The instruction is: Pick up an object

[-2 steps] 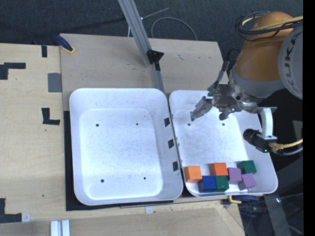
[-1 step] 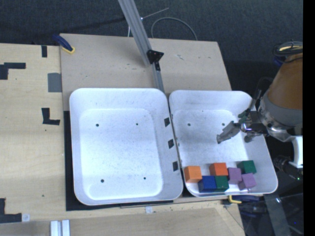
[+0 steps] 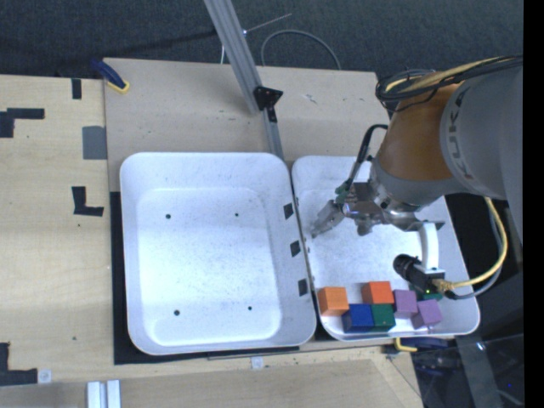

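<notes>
The arm [image 3: 450, 134] is reaching in from the right, its orange band sitting above the wrist, and it is hanging over the right bin [image 3: 323, 177]. The tool [image 3: 325, 220] is pointing left and slightly near, hovering over the bare white floor of that bin close to its left wall. Its grey fingers [image 3: 321, 223] are lying close together with nothing between them, though whether they are fully clenched is hard to tell at this slant.

The objects are lying along the near edge of the right bin, well apart from the tool. An orange block [image 3: 334, 299] is sitting furthest left. Just right of it, a blue block [image 3: 360, 316] and a green block [image 3: 383, 316] are touching side by side, with a second orange block [image 3: 377, 292] just beyond them. Further right, two purple blocks [image 3: 406, 300] [image 3: 430, 313] are lying near each other by the bin's near right corner. A black fitting [image 3: 410, 270] on a yellow cable [image 3: 484, 266] is hanging above the purple ones.

The left bin [image 3: 204, 253] is standing beside the right one, their walls touching along the middle. Both are resting on the bench [image 3: 170, 109], a pale wooden surface. A grey metal rail [image 3: 229, 32] is slanting down from the far side toward the bins.
</notes>
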Robot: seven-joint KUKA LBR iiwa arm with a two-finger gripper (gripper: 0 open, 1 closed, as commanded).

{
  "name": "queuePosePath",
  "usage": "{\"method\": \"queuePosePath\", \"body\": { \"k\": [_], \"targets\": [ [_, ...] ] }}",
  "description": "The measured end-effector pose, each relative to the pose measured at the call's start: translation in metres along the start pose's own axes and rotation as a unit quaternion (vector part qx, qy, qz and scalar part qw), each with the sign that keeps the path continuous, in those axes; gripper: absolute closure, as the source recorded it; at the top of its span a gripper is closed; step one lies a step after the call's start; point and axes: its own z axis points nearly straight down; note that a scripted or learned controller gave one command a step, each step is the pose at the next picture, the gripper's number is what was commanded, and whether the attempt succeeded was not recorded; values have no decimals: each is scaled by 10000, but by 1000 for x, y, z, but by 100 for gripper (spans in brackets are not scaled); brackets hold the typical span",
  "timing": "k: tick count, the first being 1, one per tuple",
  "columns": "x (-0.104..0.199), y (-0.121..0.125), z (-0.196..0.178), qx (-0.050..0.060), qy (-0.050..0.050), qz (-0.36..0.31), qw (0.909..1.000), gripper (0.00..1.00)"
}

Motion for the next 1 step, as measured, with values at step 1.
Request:
{"method": "queuePosePath", "body": {
  "k": [1],
  "targets": [
    [-88,29,-81,-74,-46,68,9999,0]
  ]
}}
